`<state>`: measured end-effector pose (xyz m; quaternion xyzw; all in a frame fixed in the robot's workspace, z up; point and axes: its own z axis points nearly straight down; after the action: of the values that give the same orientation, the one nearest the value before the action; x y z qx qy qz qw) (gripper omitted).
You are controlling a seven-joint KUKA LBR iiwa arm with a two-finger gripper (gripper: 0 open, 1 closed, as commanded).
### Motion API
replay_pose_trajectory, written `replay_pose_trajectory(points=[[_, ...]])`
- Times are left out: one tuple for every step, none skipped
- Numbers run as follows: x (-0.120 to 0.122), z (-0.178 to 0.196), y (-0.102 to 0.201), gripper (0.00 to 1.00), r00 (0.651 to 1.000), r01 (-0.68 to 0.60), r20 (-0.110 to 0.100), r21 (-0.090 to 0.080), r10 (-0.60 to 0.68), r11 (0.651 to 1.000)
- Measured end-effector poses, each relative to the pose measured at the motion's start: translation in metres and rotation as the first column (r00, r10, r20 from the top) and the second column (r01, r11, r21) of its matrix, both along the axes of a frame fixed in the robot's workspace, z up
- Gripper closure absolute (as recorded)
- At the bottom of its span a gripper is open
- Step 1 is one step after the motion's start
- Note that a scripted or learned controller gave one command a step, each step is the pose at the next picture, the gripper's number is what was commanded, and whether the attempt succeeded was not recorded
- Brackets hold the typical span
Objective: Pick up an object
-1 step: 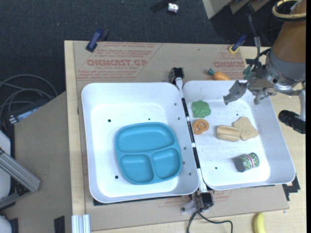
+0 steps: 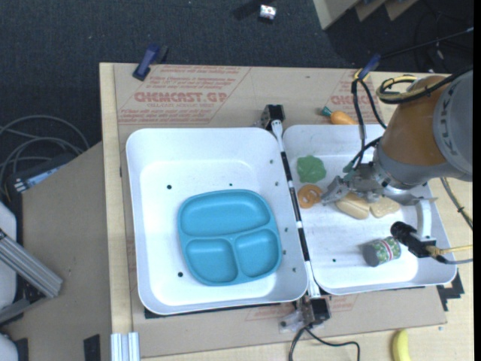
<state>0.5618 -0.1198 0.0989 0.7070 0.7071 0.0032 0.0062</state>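
Beside the pale tan elongated bread-like block point(image 2: 353, 206) in the right white bin point(image 2: 331, 273), the gripper point(image 2: 340, 192) sits low; whether it is spread or pinched I cannot tell. That block's long axis runs left-right, tipping slightly down rightward. Closing across its short width seems wisest. An orange ring point(image 2: 309, 196) lies just left of it.

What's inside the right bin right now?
The right bin holds a green piece, an orange ring, two tan blocks and a small can. The gripper and arm cover the bin's upper right part.
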Motion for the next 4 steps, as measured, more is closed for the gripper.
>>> replay_pose_trajectory(points=[[0.001, 0.011, -0.001, 1.00, 1.000, 0.001, 0.005, -0.002, -0.001, 1.000], [-0.039, 0.097, -0.087, 1.00, 1.000, 0.002, -0.011, 0.001, -0.002, 1.000], [-0.039, 0.096, -0.086, 0.00, 1.000, 0.000, -0.012, 0.003, 0.000, 1.000], [-0.051, 0.008, -0.071, 0.00, 1.000, 0.000, -0.016, 0.005, 0.000, 1.000]])
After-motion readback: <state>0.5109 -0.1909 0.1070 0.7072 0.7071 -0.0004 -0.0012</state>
